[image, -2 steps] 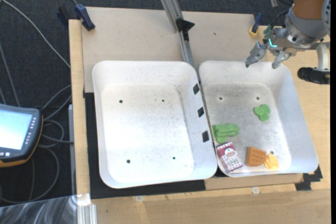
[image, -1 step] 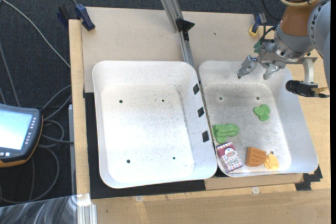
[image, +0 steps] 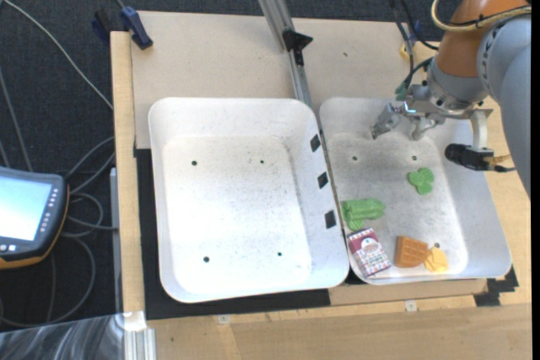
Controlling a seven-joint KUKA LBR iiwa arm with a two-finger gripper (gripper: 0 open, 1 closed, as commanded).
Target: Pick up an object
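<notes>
Red card (image: 369, 254) nearest — tool (image: 398, 122) above right bin (image: 472, 206), fingers spread.

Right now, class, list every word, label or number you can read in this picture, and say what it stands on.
No text can be read.
Small red and white packet in the right bin: it bears print, too small and blurred to read.
Handheld screen at the left edge: lit, nothing readable on it.

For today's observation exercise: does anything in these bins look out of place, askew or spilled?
Nothing stands out. The small green toy, larger green piece, red-and-white packet, orange waffle-like piece and yellow piece lie loose in the right bin; nothing spilled.
</notes>
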